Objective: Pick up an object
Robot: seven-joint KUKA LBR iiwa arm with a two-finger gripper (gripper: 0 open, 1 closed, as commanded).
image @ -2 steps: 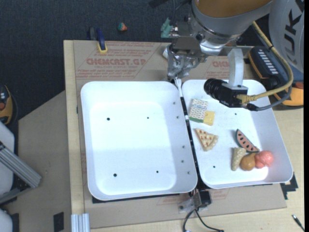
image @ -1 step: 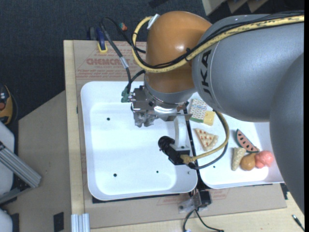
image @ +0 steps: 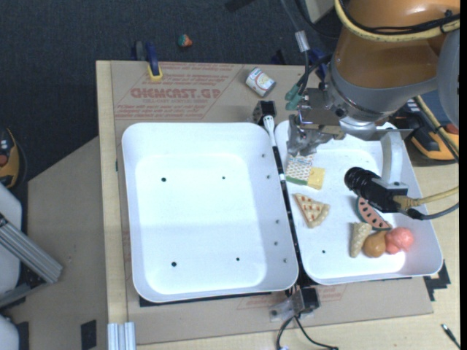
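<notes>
My gripper [image: 302,146] hangs over the far left corner of the right bin [image: 416,265], close to the wall between the two bins. Just below it lies a small white and green patterned piece [image: 298,170], with a yellow cheese wedge [image: 317,178] touching its right side. Nearer the front lies a tan waffle-like slice [image: 311,211]. At the bin's front right sit a watermelon slice [image: 367,214], a pale cone-shaped piece [image: 358,238], an orange ball [image: 374,246] and a pink peach [image: 398,239], packed together. Nothing shows as lifted.
The left bin [image: 139,195] stands beside the right one, sharing the middle wall. Behind the bins on the cardboard lie a small white box [image: 260,82] and a blue and yellow clamp [image: 152,62]. The arm's big orange and grey body covers the upper right.
</notes>
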